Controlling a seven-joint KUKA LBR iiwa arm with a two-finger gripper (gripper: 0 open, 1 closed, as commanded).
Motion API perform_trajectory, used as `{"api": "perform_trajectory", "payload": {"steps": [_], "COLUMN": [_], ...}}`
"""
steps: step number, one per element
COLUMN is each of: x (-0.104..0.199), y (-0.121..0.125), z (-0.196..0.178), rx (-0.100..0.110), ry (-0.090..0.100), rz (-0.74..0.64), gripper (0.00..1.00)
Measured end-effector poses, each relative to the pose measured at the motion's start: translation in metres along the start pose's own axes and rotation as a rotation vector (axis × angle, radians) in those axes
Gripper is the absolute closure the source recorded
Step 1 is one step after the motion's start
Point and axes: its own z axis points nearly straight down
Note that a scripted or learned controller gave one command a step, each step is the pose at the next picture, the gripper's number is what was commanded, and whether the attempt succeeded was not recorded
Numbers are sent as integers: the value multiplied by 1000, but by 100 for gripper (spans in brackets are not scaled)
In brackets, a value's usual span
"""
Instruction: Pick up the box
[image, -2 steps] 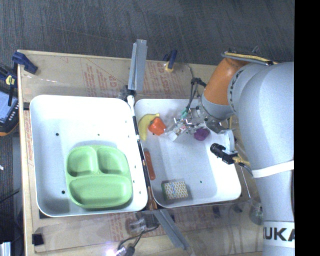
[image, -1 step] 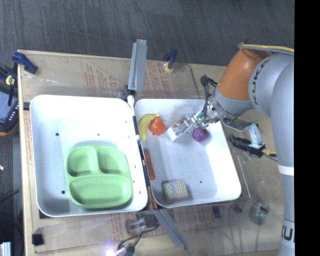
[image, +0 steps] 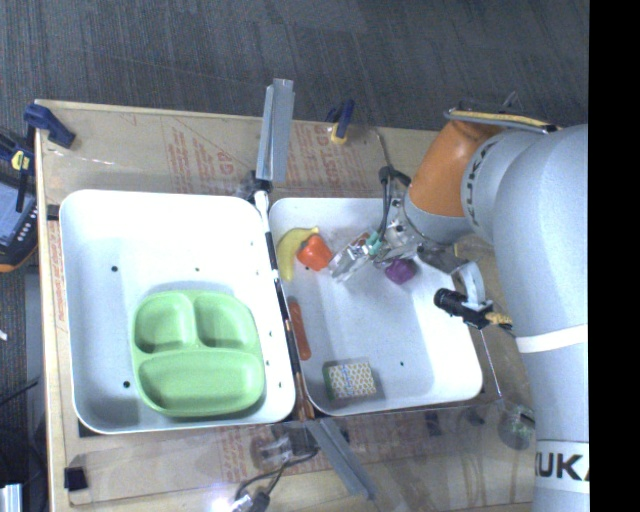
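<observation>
Speckled box (image: 351, 380), green tray (image: 197, 352)

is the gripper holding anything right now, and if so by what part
Cannot be told. The gripper sits in the right bin near the orange toy, far from the box, which lies untouched at the bin's front edge.

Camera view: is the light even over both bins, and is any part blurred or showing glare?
In the camera view, the light is soft and fairly even over the left bin and the right bin; the green tray and the box look reasonably sharp; the gripper is slightly smeared; a bright glare spot sits at the bottom edge by the cables.
</observation>
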Motion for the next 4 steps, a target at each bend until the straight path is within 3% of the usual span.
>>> {"api": "perform_trajectory", "payload": {"steps": [1,2,3,4], "x": [-14,-14,5,58], "y": [23,26,-14,-6], "z": [3,-8,-79,-137], "rx": [30,22,-2,-3], "ry": [11,5,-3,-4], "rz": [-12,-19,-182,-243], "gripper": [0,100,100,100]}}
